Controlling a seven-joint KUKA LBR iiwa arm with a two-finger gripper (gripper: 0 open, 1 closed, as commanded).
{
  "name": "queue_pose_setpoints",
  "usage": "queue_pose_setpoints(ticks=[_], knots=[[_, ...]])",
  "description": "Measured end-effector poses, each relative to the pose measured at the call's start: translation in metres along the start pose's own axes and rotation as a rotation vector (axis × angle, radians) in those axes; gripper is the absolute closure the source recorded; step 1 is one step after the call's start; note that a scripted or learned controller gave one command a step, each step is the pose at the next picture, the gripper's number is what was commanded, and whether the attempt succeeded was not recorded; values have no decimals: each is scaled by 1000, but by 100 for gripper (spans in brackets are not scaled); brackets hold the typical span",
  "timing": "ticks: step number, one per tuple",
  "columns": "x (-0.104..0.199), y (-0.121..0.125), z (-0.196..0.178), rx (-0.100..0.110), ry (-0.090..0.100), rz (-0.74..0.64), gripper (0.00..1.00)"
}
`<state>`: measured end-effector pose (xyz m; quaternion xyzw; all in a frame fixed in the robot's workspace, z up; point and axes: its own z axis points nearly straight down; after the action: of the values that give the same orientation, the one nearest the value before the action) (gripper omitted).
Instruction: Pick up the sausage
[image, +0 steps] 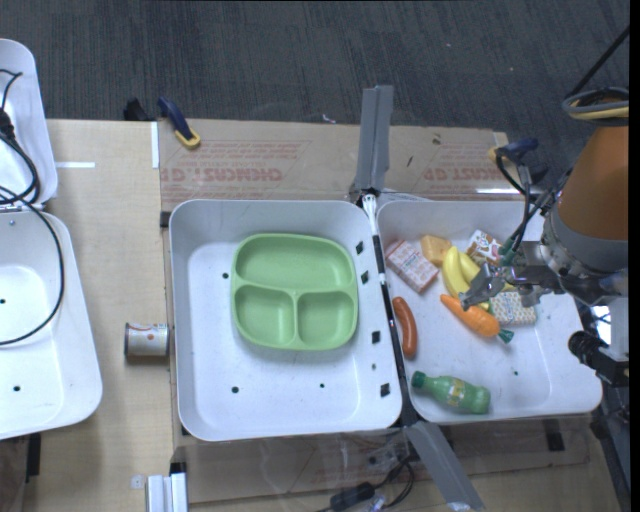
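Down in the right bin (560, 395), the sausage (405, 326) lies lengthwise near the left wall, close to the divider between the two bins. The gripper (487, 287) sits well to its right, low over the clutter, right above the carrot (470, 316) and beside the banana (457, 269); how far its fingers stand apart cannot be made out. A pink packet (412, 264) lies above the sausage, and a green bottle (452, 392) lies below it. The left bin (200, 380) bears a green divided plate (295, 291). On the cardboard sheet (280, 160) behind the bins, mirrored red lettering reads roughly "CHEMCZ".
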<state>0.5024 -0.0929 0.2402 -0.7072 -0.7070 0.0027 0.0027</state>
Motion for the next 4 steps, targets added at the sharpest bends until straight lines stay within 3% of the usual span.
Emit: queue_pose_setpoints(ticks=[1,2,3,4], knots=[[70,-14,53,1,-1,83,0],[132,-24,52,0,-1,117,0],[98,-15,52,-1,-1,124,0],[54,-24,52,0,-1,112,0]])
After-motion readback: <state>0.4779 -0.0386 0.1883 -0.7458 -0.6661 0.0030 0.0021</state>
